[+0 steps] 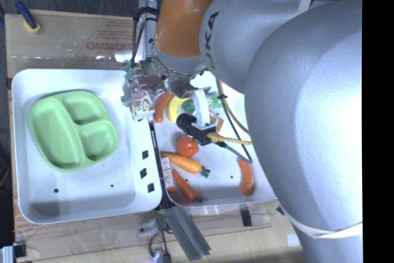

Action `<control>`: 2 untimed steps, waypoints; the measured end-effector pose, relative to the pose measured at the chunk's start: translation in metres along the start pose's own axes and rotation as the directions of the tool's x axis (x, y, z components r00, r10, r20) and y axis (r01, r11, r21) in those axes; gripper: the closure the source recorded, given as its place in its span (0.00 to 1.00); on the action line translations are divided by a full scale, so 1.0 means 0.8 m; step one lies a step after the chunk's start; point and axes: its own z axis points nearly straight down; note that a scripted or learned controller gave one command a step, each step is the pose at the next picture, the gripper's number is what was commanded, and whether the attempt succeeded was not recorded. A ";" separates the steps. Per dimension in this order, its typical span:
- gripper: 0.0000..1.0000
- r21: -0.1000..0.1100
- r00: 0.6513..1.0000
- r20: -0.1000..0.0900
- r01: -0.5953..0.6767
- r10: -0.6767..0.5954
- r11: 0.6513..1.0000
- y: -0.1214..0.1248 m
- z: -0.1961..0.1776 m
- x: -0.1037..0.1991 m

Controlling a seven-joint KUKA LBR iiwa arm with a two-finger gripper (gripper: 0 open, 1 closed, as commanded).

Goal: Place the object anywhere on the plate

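**binwatcher:** So where's everything at? I see the green plate with its three compartments sitting in the left-hand bin, a bit tilted toward the upper left corner.

**kuka_fan:** Yep, and the toy food is all over in the right-hand bin. There's a tomato near the middle and a carrot just below it. A red pepper lies down by the near wall, close to the divider. An orange sausage sits off to the right, partly under the arm.

**binwatcher:** And the stuff higher up?

**kuka_fan:** A second sausage standing sort of on end, with a yellow piece touching it on the right. Both are just beside the hand.

**binwatcher:** Is the hand holding anything?

**kuka_fan:** Honestly can't tell. It hangs right over the divider between the two bins, at the top end. Whether it's spread or pressed together isn't readable from this angle, since the wrist covers most of it. There's a small white-and-orange printed bit right under it. I can't say if that's a thing being pinched or just part of the hand.

**binwatcher:** So the food and the plate are well apart.

**kuka_fan:** Right, separate bins. Both bins rest on the counter.
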 end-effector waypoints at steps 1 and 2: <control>1.00 -0.002 0.990 0.000 0.145 -0.145 0.990 0.000 -0.009 -0.010; 1.00 0.003 0.946 -0.001 0.325 -0.325 0.946 0.023 0.082 0.074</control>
